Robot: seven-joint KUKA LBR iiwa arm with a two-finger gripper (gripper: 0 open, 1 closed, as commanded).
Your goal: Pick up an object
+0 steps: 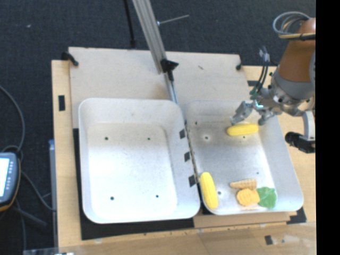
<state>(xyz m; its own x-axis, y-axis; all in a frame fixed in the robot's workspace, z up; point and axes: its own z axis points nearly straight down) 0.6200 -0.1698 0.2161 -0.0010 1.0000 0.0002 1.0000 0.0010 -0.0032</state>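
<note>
The arm (294, 62) reaches down over the right bin's (276, 158) far edge. Its gripper (254, 114) hangs with fingers spread just above a yellow banana (243, 129), gripping nothing.

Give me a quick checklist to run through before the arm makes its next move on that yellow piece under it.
1. Gripper above the right bin: ok.
2. Yellow piece just below the gripper, not between the jaws: not ok yet.
3. Jaws spread enough: cannot tell.
4. Yellow piece lies apart from other items: ok.
5. Corn cob, cracker, orange round and green piece sit far off at the near wall: ok.
</note>
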